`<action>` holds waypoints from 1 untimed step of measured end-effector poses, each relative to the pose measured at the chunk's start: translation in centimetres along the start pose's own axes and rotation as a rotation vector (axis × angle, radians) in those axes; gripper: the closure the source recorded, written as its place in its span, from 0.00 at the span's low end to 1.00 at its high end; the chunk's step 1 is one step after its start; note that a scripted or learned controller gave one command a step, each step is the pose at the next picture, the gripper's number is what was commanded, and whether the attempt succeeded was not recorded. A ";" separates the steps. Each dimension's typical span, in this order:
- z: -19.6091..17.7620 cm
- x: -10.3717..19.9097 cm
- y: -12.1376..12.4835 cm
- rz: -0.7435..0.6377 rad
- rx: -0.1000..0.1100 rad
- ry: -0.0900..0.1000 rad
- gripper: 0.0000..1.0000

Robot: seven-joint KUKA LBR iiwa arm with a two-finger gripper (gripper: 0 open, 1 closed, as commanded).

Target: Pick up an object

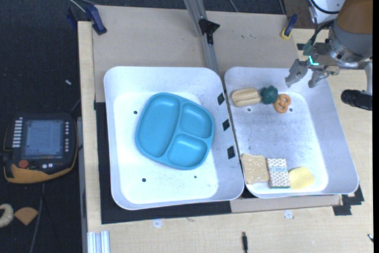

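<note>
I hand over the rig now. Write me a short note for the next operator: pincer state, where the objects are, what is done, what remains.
Pincer: open, holding nothing, above the far right edge of the right bin.
Right bin, far end: hot dog bun, dark green toy, orange pretzel, close together.
Right bin, near end: cracker, patterned sponge, yellow piece, in a row.
Left bin: blue divided plate.
Done: nothing picked yet.
Left: choose one object, grasp it, lift it.
</note>
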State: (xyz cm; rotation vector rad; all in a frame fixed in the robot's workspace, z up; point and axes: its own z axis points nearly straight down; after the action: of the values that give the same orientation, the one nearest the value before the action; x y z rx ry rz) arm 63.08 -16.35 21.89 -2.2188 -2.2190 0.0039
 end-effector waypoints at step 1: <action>-0.2 0.0 0.1 -0.001 -0.004 -0.001 0.00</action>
State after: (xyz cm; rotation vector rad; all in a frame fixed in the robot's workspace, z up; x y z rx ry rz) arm 63.19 -16.35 22.10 -2.2206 -2.2223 -0.0001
